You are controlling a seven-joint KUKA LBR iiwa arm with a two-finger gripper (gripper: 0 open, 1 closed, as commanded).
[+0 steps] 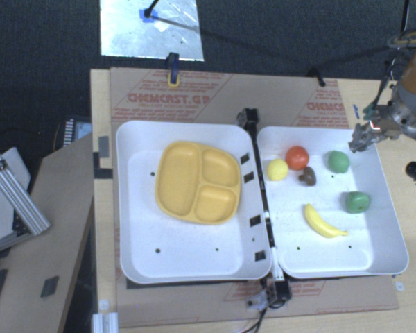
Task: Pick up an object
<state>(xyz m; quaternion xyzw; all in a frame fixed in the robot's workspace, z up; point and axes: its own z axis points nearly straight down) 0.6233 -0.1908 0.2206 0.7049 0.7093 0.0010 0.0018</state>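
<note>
green ball [338, 161] just beside hand [358, 143], likely to roll off; hand state unclear; may shove rather than grasp.

Single fixed camera above bench [215, 92] — slanted downward view, moderate distance, both white bins [135, 200] framed.

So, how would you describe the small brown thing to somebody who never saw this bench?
Look at the right white bin, the one with the loose fruit. Near its top left, a red ball and a yellow ball sit together; the brown piece lies just right of the yellow one, below the red. It is the only dark, dull, lumpy item there.
</note>
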